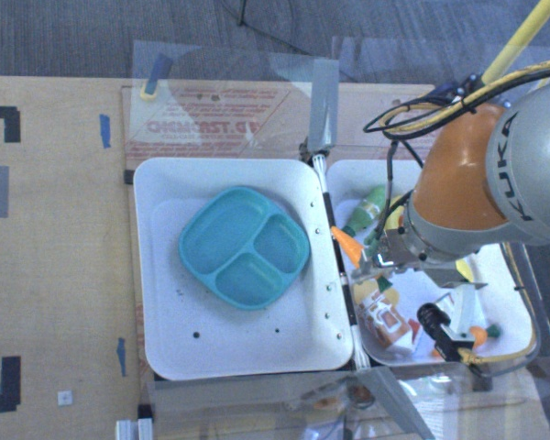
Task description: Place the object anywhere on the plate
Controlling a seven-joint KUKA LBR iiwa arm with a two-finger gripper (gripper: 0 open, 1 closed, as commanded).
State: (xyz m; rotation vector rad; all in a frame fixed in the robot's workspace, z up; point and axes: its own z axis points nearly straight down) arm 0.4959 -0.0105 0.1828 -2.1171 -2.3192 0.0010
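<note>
Arm (477,172) low over the right bin's (522,314) left edge, gripper (382,259) among clutter, grip impossible to tell, plate (245,246) mid left bin (165,337).

A teal plate (245,247) lies in a white bin (156,273) near an orange-banded grey arm (477,177).

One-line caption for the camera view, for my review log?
Arm reaches into right bin of mixed items; teal plate waits in left bin.

The teal three-compartment plate (245,247) lies flat and slightly rotated, empty, in the left bin (165,337)
</note>
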